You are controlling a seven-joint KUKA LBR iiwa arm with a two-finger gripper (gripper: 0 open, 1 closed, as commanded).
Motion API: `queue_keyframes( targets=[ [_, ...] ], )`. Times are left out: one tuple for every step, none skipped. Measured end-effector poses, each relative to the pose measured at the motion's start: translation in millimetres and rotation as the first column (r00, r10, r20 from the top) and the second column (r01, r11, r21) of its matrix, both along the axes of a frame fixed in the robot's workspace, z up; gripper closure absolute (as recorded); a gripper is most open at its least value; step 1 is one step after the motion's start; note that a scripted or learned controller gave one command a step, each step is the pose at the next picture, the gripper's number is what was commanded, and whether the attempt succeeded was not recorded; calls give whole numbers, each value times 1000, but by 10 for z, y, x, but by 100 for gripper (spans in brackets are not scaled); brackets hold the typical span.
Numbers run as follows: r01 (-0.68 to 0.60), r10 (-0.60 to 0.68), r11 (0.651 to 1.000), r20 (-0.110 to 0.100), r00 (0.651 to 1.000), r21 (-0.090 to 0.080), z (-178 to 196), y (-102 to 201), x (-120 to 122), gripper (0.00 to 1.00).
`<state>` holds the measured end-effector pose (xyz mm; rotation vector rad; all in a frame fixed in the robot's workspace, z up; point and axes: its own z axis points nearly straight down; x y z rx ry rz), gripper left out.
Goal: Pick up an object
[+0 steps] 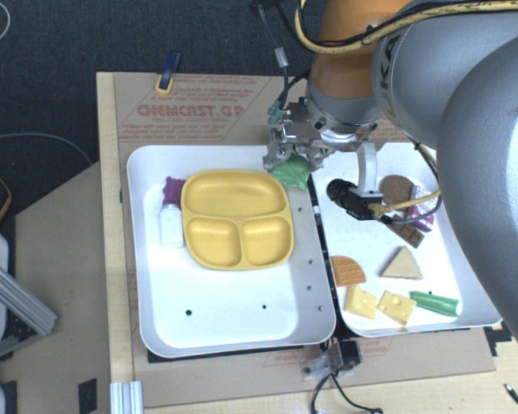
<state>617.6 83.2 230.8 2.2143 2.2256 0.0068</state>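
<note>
Camera view. Gripper [292, 149] sits low over the far right corner of the left bin [224, 309]. Grip state: cannot tell from this angle. Green piece [291, 176] lies directly below it, touching the far right corner of the yellow tray [237, 218], by the wall between the 2 bins. White bottle [170, 222] lies left of the tray. Right bin [367, 244] holds 2 cheese cubes [361, 302], green marker [434, 302] and tan wedge [403, 266].
</note>
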Motion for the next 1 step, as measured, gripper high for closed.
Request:
queue_keyframes(
  targets=[
    [6,-6,1000,-8,1000,-2,-83,-94,-3,100]
  ],
)
